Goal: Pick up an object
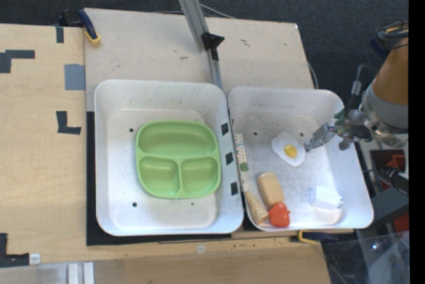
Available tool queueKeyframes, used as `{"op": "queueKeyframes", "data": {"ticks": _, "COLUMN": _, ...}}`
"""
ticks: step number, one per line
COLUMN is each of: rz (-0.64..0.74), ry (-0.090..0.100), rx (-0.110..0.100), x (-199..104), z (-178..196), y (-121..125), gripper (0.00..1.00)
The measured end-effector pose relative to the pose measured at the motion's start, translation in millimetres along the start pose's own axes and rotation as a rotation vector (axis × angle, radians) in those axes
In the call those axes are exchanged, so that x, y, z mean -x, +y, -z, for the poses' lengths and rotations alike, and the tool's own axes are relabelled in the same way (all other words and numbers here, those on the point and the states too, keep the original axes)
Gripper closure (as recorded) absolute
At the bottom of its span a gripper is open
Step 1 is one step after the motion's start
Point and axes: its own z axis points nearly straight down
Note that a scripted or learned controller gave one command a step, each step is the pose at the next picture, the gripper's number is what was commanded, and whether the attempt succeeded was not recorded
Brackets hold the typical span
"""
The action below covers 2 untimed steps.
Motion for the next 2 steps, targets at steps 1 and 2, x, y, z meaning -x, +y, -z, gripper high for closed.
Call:
{"op": "queueKeyframes", "data": {"ticks": 1, "rz": 0.000, "ry": 0.000, "rx": 0.000, "x": 0.1, "z": 0.1, "y": 0.0, "gripper": 0.00}}
{"op": "queueKeyframes", "data": {"ticks": 2, "rz": 0.000, "ry": 0.000, "rx": -0.004, "x": -4.2, "z": -44.9, "y": 3.8, "gripper": 0.00}}
